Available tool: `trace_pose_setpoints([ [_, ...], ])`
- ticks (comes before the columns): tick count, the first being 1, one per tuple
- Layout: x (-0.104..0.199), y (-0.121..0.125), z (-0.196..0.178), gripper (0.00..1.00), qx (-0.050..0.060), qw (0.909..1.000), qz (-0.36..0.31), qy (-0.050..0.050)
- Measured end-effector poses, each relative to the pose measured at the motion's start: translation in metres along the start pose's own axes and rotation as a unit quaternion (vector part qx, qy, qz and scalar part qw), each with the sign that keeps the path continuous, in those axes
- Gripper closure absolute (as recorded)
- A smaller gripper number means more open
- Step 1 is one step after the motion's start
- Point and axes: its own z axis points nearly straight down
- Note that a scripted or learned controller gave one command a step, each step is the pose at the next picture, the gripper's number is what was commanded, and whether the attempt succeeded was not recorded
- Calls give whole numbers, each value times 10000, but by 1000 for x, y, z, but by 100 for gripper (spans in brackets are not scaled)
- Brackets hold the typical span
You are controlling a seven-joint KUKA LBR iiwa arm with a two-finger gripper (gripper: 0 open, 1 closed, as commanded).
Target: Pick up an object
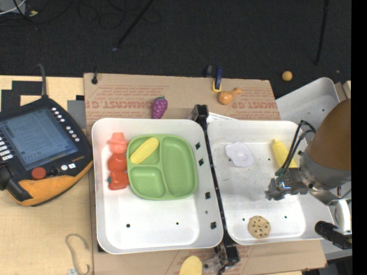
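Observation:
My gripper (276, 191) hangs low over the right bin (229, 225), right of its middle, and the arm's orange band rises behind it at the right edge. A chocolate-chip cookie (258, 227) lies near the bin's front wall, below and left of the gripper. A clear plastic lid-like piece (239, 154) sits toward the back of that bin. A yellow bottle-shaped toy (280, 151) lies at the back right, partly behind the arm's cable. I see nothing between the fingers.
The left bin (149, 228) holds a green divided plate (178, 171) with a yellow corn cob (143, 149) on it, and red toys (117, 162) beside the plate. A control pendant (40, 145) lies on the bench at left. Purple grapes (159, 106) and an orange toy (228, 95) rest on cardboard behind the bins.

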Motion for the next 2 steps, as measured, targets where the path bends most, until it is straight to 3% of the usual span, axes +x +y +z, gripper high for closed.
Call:
trace_pose_setpoints([
  [1,-1,1,-47,100,-6,10000,-2,-1],
  [2,50,26,-55,100,10,10000,-24,9],
])
